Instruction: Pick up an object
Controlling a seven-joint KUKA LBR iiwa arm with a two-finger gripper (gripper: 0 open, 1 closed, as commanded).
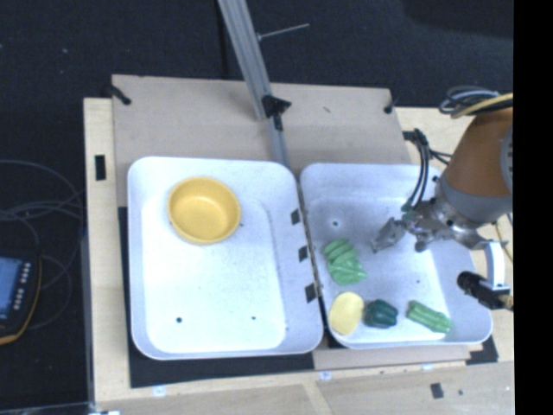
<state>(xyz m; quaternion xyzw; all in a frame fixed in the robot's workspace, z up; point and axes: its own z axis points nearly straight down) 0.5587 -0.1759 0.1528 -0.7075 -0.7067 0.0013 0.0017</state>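
Note:
The right bin [363, 180] holds several small objects near its front. A light green ridged piece [344, 262] lies left of centre. Along the front wall lie a pale yellow rounded piece [346, 312], a dark green pepper-like piece [380, 314] and a bright green oblong piece [429, 316]. My gripper [402, 239] hangs over the middle right of this bin, up and to the right of the ridged piece. It is open, its two fingers spread with nothing between them. A yellow bowl [205, 210] sits in the back left of the left bin [216, 318].
A grey metal rail [251, 50] slants down from the top to the gap between the bins. The arm's orange band [479, 150] and cables [421, 167] overhang the right bin's right side. A handheld device [15, 292] lies off the bench at far left.

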